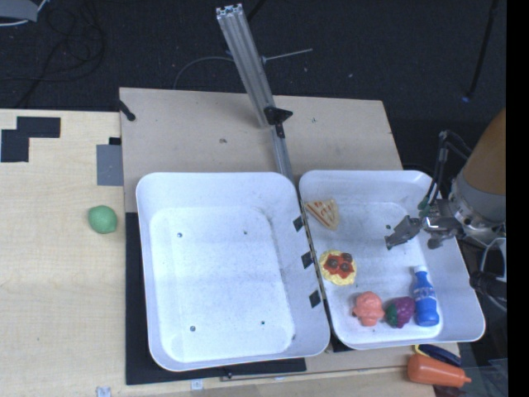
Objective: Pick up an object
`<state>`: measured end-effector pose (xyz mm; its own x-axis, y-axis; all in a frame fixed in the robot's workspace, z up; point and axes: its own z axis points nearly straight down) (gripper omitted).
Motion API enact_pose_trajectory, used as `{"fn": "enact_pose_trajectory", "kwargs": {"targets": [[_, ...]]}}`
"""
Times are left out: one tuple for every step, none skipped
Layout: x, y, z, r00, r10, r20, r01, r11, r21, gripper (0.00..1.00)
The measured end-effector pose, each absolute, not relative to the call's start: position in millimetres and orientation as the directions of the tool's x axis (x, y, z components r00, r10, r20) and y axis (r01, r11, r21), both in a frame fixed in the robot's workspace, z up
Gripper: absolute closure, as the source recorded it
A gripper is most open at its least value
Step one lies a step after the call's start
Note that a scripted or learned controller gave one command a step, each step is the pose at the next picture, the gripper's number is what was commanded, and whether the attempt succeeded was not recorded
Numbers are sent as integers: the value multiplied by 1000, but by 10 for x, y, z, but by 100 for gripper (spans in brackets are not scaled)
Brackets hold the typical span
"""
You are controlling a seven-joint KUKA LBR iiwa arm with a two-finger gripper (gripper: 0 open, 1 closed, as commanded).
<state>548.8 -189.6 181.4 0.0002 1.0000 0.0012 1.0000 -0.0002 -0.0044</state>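
The right bin (pixel 364 180) holds several small items. A tan wedge like a toast slice (pixel 322 213) lies near the divider, and a yellow tart with red berries (pixel 338 267) sits below it. Along the bin's front lie a pink-orange toy (pixel 368 308), a purple cluster (pixel 401 311) and a blue bottle (pixel 425 298). My gripper (pixel 418 236) hangs over the right side of this bin, just above the blue bottle. Its dark fingers (pixel 402 234) are spread, with nothing between them.
The left bin (pixel 157 197) stands beside the right one. A green ball (pixel 103 219) rests on the wooden bench to the left. An orange toy (pixel 436 371) lies outside the right bin's front corner. A metal bar (pixel 252 64) slants up from between the bins.
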Motion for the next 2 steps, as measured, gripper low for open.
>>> {"fn": "enact_pose_trajectory", "kwargs": {"targets": [[5465,-1891,1188,-1,1000,1,1000,1,-5,0],[5472,-1906,1309,2,1000,0,1000,-2,-1,100]]}}
